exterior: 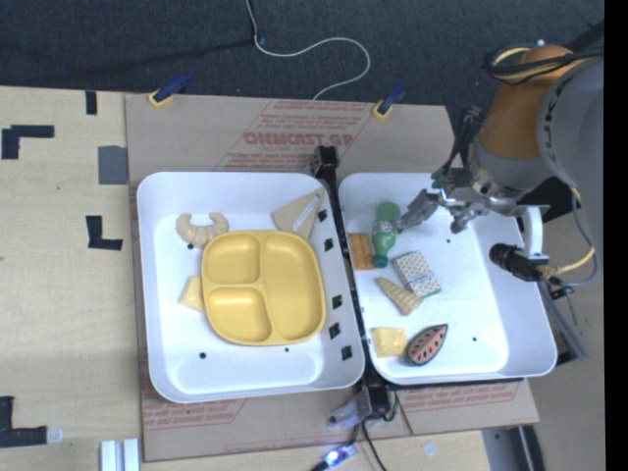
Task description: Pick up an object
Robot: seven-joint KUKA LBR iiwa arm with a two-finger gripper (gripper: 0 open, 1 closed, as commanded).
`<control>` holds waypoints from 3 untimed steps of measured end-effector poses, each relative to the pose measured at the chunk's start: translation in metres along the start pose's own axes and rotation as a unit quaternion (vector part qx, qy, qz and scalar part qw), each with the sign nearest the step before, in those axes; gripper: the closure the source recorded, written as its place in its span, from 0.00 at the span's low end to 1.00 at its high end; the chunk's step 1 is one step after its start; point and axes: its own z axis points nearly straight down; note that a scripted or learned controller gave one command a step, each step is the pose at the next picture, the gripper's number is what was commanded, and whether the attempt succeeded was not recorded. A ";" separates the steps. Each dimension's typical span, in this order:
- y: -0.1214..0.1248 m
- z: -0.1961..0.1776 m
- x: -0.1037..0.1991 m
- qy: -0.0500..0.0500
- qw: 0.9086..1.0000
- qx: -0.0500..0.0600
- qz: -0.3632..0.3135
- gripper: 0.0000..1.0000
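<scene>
One green bottle (384,226) just left of end effector (439,214), apart

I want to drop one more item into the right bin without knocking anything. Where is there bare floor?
The right bin has bare floor along its right half, between the patterned packet and the right wall, below the pincer. The left strip is crowded: green bottle, cone, yellow block, brown brush.

A robotics lab — bench with two white bins (162,263), taped markers, trailing cable (294,47).
</scene>
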 end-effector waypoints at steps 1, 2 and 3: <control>0.008 0.056 0.007 0.001 1.000 0.001 0.000 0.00; 0.007 0.079 0.008 0.000 1.000 -0.001 0.000 0.00; 0.008 0.067 0.008 0.000 1.000 -0.002 0.000 1.00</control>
